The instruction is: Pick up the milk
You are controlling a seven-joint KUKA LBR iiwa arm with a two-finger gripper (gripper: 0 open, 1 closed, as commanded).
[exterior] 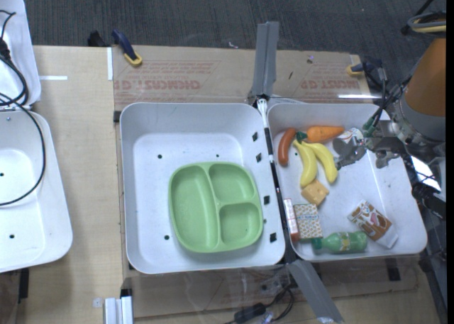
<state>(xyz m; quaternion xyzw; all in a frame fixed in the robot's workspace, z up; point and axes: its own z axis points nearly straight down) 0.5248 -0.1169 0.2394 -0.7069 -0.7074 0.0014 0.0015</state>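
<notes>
Watching from afar, I'm seeing the gripper (352, 151) hovering with open fingers beside the bananas (316, 161); the milk (370, 221) is lying at five o'clock in the right bin (411, 234).

Plate (215, 206) in left bin (186, 123), food rightward.

The milk (370, 221) is a small carton with red, brown and white print. It lies flat on its side, set diagonally, on the floor of the right bin (408, 195) near that bin's front right corner.
</notes>
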